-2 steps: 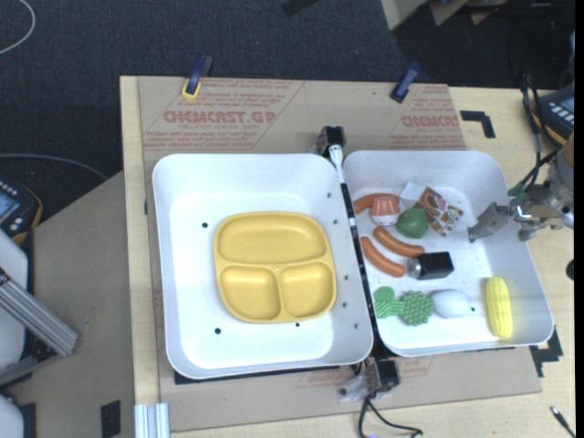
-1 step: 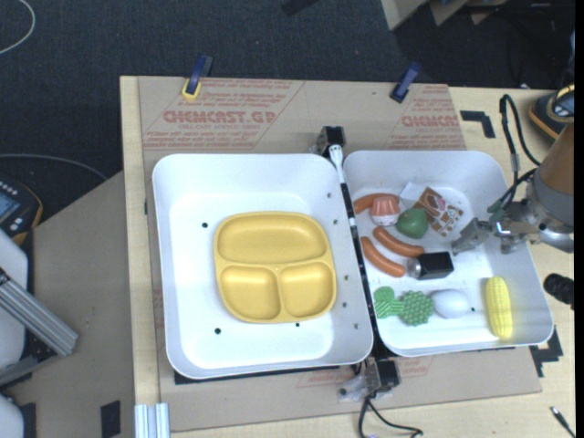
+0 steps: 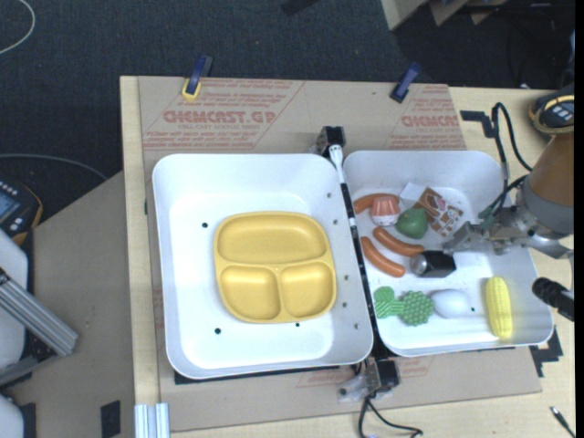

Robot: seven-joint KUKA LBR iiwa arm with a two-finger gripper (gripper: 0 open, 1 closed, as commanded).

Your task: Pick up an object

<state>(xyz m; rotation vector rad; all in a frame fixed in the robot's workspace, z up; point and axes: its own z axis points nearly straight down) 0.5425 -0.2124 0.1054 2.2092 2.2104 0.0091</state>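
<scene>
Surface point(image 3: 274, 108): we see a cardboard-covered top printed with red lettering, bearing two white bins side by side.
Right bin, near edge point(image 3: 456, 340): we find a corn cob point(image 3: 497, 307) at the right, a white egg-shaped piece point(image 3: 450, 303) beside it, and green broccoli point(image 3: 404, 306) to the left.
Left bin point(image 3: 182, 245): it holds a yellow divided plate point(image 3: 274, 265).
Right bin, middle: two sausages point(image 3: 388, 249) lie left of a dark object point(image 3: 432, 264).
Pincer point(image 3: 464, 236): it hangs low over the right bin just above the dark object; we cannot tell how its fingers stand or whether it holds anything.
Right bin, far part: a green pepper point(image 3: 412, 223), a pink cupcake point(image 3: 386, 210) and a printed packet point(image 3: 441, 210) cluster together.
</scene>
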